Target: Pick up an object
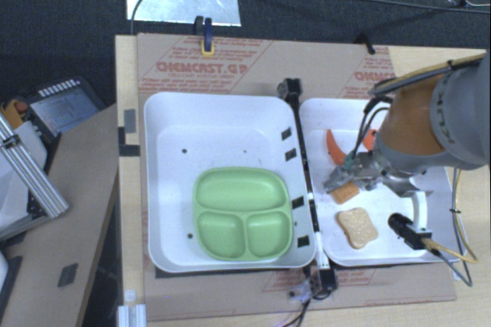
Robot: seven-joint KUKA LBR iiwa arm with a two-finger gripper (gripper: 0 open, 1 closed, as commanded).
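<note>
I see my hand (pixel 343 181) low in the right bin (pixel 322 118), over a small orange cracker (pixel 346 193); I cannot tell its grip.

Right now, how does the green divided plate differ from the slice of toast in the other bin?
The green three-compartment plastic plate lies in the left white bin; the tan bread-shaped toast slice lies in the right white bin. The plate is far larger, covering much of its bin's floor; the toast is small. The plate sits alone; the toast lies just below the end effector, with an orange carrot-like piece nearby. Both lie flat, ungrasped.
</note>
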